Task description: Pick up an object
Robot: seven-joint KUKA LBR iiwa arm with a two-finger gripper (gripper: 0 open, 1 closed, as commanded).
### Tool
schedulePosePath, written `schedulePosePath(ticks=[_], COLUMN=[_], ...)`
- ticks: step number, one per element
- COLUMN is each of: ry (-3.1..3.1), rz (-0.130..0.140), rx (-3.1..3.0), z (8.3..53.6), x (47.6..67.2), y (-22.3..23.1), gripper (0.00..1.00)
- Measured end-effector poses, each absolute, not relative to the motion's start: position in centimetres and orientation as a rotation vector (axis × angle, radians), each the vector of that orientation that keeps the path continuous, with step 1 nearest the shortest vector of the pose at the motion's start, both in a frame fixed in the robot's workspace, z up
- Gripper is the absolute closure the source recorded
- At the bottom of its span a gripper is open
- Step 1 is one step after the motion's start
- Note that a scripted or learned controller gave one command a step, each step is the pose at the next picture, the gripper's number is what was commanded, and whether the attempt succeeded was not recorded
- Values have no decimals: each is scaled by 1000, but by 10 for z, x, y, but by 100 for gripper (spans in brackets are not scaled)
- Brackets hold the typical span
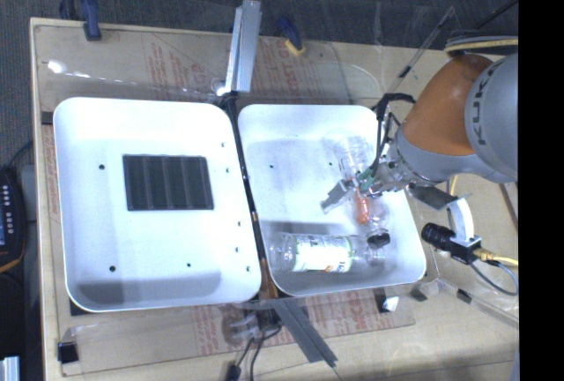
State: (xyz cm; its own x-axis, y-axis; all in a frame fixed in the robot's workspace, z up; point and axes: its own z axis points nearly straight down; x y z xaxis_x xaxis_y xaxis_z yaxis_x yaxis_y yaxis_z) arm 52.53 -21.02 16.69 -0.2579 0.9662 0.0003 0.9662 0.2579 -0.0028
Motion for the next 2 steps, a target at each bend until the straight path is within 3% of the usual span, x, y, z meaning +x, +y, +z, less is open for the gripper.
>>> schedulePosePath(ticks=[1, 2], ry=[-2514, -2515], rz=[0, 0], rx=[-1882, -1882], z=[166, 166], x=[544, 544], y=[-210, -210], gripper=[0, 0])
